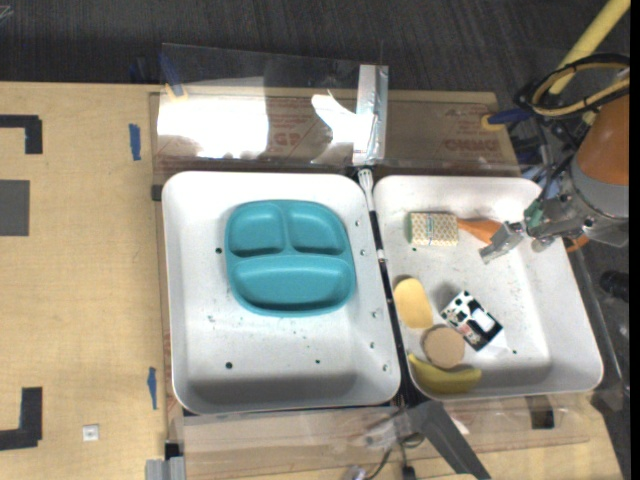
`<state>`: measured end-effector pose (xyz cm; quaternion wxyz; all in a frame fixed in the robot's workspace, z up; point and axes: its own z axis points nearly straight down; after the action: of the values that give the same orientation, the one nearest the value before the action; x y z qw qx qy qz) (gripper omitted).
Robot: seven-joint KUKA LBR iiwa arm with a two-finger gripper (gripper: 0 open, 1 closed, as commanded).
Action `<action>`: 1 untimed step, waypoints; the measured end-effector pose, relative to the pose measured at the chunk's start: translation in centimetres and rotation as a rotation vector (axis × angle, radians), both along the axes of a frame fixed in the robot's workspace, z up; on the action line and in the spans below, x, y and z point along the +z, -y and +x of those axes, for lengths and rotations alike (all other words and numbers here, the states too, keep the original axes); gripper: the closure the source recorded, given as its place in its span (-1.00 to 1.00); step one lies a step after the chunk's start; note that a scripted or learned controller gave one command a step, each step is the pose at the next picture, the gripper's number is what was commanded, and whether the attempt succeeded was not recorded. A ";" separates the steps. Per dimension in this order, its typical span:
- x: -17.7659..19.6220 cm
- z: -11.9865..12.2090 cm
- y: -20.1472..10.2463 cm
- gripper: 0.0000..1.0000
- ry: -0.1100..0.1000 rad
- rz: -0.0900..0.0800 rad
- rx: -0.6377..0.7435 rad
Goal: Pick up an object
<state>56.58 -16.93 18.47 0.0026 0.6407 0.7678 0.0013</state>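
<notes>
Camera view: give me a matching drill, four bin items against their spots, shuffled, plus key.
Items:
1. teal divided tray
2. patterned block
3. banana
4. black-and-white object

Places:
A. right bin, near front edge
B. left bin, centre
C. right bin, middle, right of the yellow lump
D. right bin, back left, beside the orange piece

Pairs: 1-B, 2-D, 3-A, 4-C

You had one fixed camera, mounted above the counter point(70, 268) and looking down on it at a slant. It sat far enough back to take in both white bins whole: the left bin point(190, 368) filled the middle of the view, the right bin point(570, 358) lay beside it. Dark floor ran along the top edge. The arm point(600, 183) reached in from the view's right side.
</notes>
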 end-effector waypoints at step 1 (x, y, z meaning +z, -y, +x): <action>-7.1 -7.3 -4.1 -1.00 -0.011 0.003 0.082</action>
<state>49.25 -12.84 11.36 -0.0025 0.6086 0.7935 -0.0007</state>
